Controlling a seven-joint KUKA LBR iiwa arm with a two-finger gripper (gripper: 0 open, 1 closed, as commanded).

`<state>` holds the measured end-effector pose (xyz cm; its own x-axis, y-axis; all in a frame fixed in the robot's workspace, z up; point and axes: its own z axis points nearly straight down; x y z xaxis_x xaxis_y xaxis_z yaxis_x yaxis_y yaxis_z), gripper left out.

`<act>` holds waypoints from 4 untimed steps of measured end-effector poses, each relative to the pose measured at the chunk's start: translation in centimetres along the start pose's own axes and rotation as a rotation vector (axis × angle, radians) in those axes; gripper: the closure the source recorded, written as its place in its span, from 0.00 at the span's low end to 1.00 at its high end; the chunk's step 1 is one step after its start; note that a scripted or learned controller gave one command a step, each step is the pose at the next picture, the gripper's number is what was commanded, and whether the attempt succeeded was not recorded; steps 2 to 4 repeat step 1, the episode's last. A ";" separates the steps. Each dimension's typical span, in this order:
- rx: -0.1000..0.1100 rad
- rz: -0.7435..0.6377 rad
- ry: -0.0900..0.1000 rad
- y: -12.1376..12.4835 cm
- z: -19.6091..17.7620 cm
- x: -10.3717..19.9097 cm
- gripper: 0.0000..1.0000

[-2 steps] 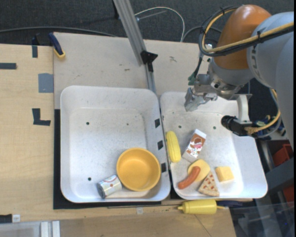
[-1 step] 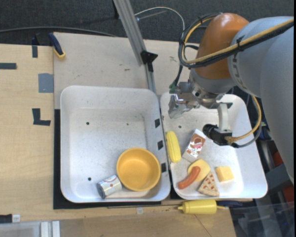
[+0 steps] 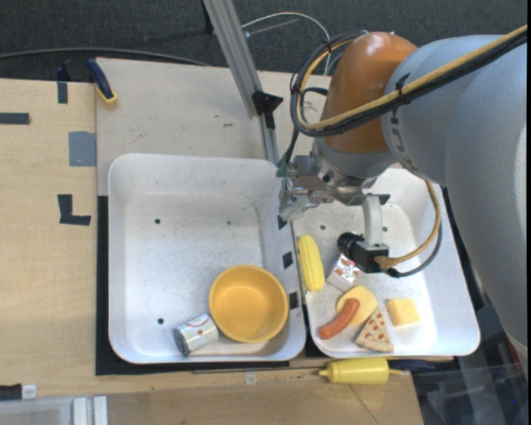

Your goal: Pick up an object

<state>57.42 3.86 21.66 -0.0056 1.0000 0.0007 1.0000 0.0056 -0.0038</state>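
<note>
Gripper (image 3: 294, 204) on the grey arm hangs over the wall between the two white bins (image 3: 195, 171), just far of the yellow plastic corn cob (image 3: 311, 263); whether it is open or closed, or holds anything, cannot be told from this angle. A descent here risks striking the bin walls. Packed close beside the corn, the small white carton (image 3: 343, 273) and the red toy sausage (image 3: 338, 320) could get nudged aside

arm: grey body, orange band (image 3: 363, 82), reaching in over right bin (image 3: 451, 339)
gripper (image 3: 294, 204): low over the divide between bins, above corn cob (image 3: 311, 262)
left bin (image 3: 142, 237): yellow bowl (image 3: 248, 303), small can (image 3: 196, 333) just beside it
right bin: corn, hot dog (image 3: 343, 318), pizza slice (image 3: 375, 333), cheese block (image 3: 403, 311)
bench front edge: mustard bottle (image 3: 358, 372), outside bins
</note>
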 end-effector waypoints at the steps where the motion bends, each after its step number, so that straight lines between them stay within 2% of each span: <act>1: -0.001 -0.003 0.001 -1.2 -0.6 6.2 1.00; 4: -0.001 -0.003 0.001 -1.2 -0.6 6.2 1.00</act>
